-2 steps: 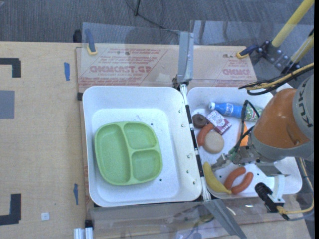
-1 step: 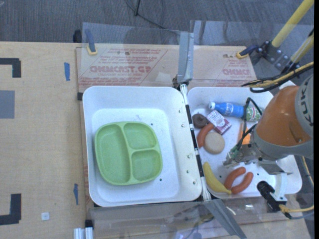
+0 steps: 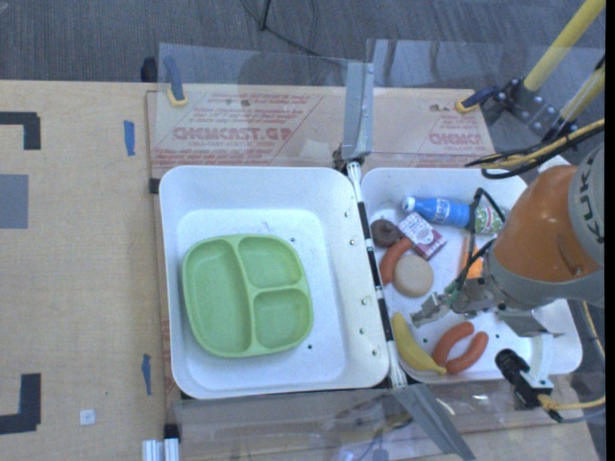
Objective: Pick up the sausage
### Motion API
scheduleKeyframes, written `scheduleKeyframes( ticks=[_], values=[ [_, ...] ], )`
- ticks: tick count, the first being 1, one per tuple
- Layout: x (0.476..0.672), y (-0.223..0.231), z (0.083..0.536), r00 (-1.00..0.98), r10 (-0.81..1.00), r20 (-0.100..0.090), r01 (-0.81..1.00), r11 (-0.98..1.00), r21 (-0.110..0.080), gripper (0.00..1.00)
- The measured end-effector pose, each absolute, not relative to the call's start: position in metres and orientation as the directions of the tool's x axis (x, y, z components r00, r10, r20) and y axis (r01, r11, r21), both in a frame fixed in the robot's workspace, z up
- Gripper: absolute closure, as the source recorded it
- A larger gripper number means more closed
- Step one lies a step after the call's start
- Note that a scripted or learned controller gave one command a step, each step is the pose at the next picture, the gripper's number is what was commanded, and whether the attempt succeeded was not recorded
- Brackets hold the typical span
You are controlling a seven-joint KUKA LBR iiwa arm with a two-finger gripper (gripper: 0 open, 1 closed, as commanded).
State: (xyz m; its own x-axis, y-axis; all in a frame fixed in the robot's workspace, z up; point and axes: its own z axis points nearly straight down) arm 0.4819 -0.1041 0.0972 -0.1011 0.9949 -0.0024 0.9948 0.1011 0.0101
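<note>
A pair of red-orange sausage links (image 3: 459, 347) lies side by side near the front of the right bin (image 3: 569, 351). Another reddish, sausage-like piece (image 3: 391, 261) lies further back, against a round beige bun (image 3: 415, 277). My gripper (image 3: 429, 308) hangs over the right bin, just behind and to the left of the sausage links and in front of the bun. Nothing shows in it. The arm's orange band (image 3: 543, 240) covers the bin's right part.
A yellow banana (image 3: 411, 350) lies left of the links at the bin wall. At the back lie a blue bottle (image 3: 438, 209), a brown donut (image 3: 386, 230), a red-white packet (image 3: 422, 234) and an orange carrot (image 3: 466, 255). The left bin (image 3: 192, 200) holds a green divided plate (image 3: 248, 294).
</note>
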Motion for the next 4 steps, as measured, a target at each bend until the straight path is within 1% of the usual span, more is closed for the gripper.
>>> scheduleKeyframes(
  ticks=[1, 2, 3, 4],
  values=[
    [0.481, -0.156, 0.086, -0.339, 0.941, -0.004, 0.941, 0.339, 0.005, 0.0],
    [0.482, -0.158, 0.097, -0.334, 0.942, -0.007, 0.942, 0.335, 0.01, 1.0],
    [0.506, -0.206, 0.087, -0.486, 0.874, 0.005, 0.874, 0.486, 0.004, 1.0],
    [0.554, -0.126, 0.088, -0.24, 0.971, -0.003, 0.971, 0.24, 0.008, 1.0]
  ],
)
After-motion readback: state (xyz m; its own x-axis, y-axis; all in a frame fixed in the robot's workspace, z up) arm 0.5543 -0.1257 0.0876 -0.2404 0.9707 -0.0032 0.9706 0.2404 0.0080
